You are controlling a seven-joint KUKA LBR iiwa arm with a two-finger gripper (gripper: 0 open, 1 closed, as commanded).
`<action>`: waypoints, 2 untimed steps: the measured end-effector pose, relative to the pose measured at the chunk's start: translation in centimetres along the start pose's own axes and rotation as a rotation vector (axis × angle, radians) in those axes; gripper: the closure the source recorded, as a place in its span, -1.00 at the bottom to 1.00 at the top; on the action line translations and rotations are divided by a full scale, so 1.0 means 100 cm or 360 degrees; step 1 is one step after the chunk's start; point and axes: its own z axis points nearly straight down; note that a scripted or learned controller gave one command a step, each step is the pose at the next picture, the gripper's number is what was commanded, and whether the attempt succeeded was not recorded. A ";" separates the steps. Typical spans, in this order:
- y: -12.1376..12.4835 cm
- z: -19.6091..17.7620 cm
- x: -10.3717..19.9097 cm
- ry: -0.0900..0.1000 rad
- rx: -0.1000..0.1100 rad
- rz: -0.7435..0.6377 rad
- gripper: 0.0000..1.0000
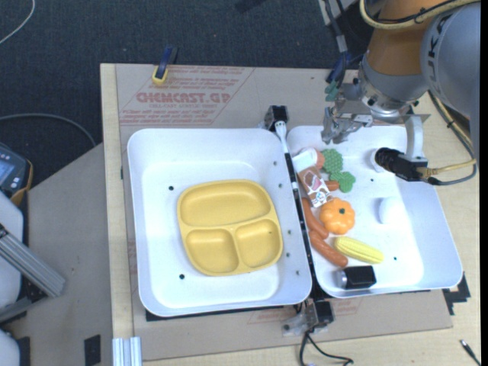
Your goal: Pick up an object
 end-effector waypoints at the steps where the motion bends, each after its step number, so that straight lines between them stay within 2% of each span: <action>1: -0.004 0.002 0.048 0.0002 0.0009 0.0000 1.00; 2: 0.008 -0.004 0.096 0.0002 0.0001 -0.0001 1.00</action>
